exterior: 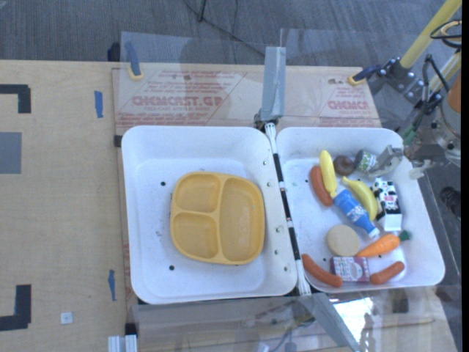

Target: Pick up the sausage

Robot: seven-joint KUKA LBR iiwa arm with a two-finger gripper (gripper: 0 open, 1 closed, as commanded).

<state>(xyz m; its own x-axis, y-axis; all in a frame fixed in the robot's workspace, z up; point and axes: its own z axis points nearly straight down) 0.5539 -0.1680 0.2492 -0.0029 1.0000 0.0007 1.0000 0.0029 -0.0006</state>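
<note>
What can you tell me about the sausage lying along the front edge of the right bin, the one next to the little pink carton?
The sausage is a smooth, glossy orange-red toy, plastic by its look, with rounded ends. It lies flat and whole on the floor of the right bin, in the front left corner, slanting from near the left wall down towards the front rim. Its right end meets the pink carton. The round tan biscuit sits just behind it. The end effector is far off, at the bin's back right.
</note>
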